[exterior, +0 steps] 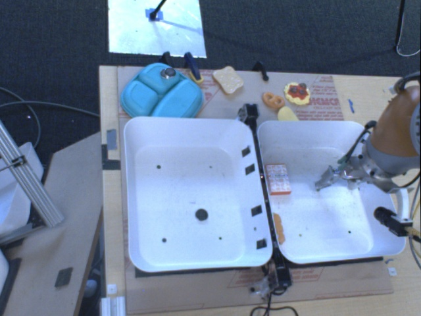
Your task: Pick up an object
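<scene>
Camera view: arm cut off; claw fingers indistinct.

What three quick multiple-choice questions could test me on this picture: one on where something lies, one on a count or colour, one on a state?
1. Where does the small red-and-white box lie?
A. In the right bin, near the divider
B. In the left bin
C. On the cardboard behind the bins

2. What colour is the lidded container behind the left bin?
A. Red
B. Light blue
C. Black

3. What is the gripper doing?
A. Lifting the box
B. Hanging above the right bin, carrying nothing
C. Touching the blue container

Answers: 1 A, the box sits by the right bin's left wall. 2 B, it is plainly light blue. 3 B, it is apart from the box, with nothing between the jaws.
</scene>
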Available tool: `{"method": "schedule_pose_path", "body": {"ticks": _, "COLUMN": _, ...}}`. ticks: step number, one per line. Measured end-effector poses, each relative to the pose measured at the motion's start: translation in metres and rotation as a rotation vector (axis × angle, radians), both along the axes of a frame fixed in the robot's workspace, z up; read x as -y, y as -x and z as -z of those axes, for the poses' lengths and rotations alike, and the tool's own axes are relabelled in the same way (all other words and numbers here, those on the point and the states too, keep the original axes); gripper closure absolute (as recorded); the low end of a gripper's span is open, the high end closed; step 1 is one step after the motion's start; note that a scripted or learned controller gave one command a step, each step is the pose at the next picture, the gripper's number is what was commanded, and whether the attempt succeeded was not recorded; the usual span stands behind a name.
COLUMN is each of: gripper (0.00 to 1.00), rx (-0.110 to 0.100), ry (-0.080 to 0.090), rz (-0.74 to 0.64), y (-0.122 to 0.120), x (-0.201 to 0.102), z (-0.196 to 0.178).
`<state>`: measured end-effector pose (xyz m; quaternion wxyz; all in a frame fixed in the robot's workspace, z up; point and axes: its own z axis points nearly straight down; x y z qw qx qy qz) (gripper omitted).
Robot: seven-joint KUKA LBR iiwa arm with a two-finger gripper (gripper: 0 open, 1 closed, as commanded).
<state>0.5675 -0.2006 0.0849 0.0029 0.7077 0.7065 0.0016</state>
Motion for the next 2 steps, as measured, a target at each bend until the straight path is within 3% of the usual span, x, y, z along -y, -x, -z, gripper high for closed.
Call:
{"method": "schedule_pose_path", "body": {"ticks": 1, "gripper": 1.0, "rx": 0.009, "ry": 0.006, "rz": -0.003, "y": -0.005, "x": 0.002, "z": -0.015}}
{"method": "schedule_pose_path", "body": {"ticks": 2, "gripper": 1.0, "rx": 0.002, "ry": -0.002, "rz": -0.014, "y": -0.025, "x": -0.102, "z": -0.002}}
